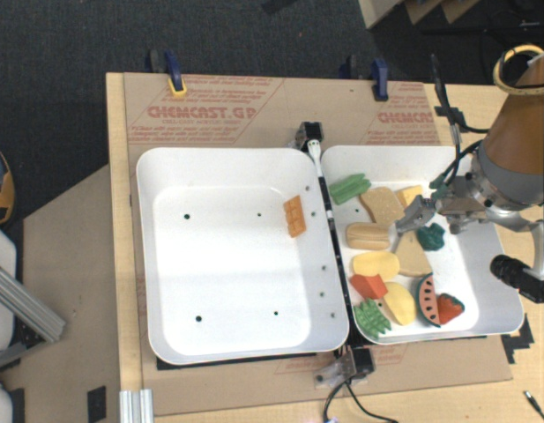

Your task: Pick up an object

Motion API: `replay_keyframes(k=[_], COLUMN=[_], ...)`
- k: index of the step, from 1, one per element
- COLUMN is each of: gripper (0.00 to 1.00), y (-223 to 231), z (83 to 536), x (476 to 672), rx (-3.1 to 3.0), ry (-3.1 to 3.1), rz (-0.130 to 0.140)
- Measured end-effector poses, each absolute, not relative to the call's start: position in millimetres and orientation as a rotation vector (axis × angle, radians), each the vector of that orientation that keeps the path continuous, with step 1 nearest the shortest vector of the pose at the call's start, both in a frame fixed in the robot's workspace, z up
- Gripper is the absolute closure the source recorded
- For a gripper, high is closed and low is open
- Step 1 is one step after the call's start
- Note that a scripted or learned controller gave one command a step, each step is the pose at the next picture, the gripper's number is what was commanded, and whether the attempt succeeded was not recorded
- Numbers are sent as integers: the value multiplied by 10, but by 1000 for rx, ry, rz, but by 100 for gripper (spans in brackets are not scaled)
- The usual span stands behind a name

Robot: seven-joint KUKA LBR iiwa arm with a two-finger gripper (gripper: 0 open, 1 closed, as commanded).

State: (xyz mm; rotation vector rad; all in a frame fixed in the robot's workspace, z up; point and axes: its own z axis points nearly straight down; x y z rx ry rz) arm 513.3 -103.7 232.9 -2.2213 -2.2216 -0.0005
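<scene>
Gripper (pixel 419 221) hovered over the right bin (pixel 483 324), centre-right of frame, fingers seemingly spread and holding nothing, above toy foods; an orange block (pixel 294 216) lay in the left bin (pixel 166 263).

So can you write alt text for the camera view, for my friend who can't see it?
A grey robot arm reaches in from the right, its gripper low over the right white bin, which is crowded with toy food, including a watermelon slice. The left white bin holds one small orange block near its right wall.
</scene>
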Motion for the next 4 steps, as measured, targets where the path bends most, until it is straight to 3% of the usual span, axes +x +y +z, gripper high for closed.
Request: replay_keyframes(k=[1,2,3,4], gripper=[0,0,100,100], y=[-452,241,195,917], z=[3469,4488,4535,3282], x=[5003,5453,5434,5219], rx=[-2219,-2217,-2222,-2205], ry=[-2237,-2239,-2227,-2222], rz=[-18,-20,-4,17])
